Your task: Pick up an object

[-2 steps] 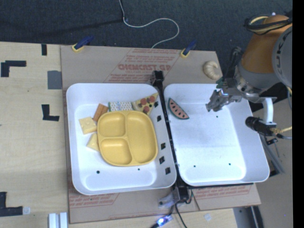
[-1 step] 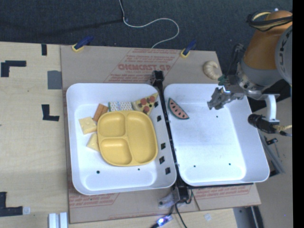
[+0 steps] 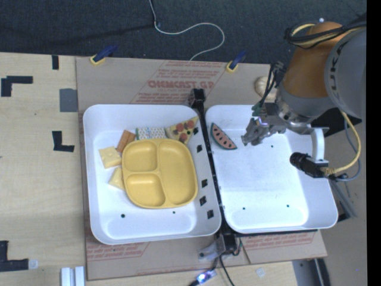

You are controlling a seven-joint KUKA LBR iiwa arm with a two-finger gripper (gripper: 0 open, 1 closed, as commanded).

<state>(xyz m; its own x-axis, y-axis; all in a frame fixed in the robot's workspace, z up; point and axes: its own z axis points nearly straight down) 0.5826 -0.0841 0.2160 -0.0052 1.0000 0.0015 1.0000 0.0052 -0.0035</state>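
Red watermelon slice [image 3: 223, 137] lies in the right bin [image 3: 268, 189], just left of the gripper [image 3: 249, 139], whose grip I cannot tell.

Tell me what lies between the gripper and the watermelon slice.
Bare white bin floor lies between the gripper and the watermelon slice in the camera view.

The arm [image 3: 333, 58] is built of rounded grey shells, with a broad orange band [image 3: 306, 70] above the wrist and faint grey lettering on the shell at the far right. Yellow cables [image 3: 309, 30] loop over the top of the orange band, and another yellow cable runs down the side to a black fitting on a white bracket [image 3: 318, 148]. The claw [image 3: 253, 134] is a small cluster of dark grey metal parts.
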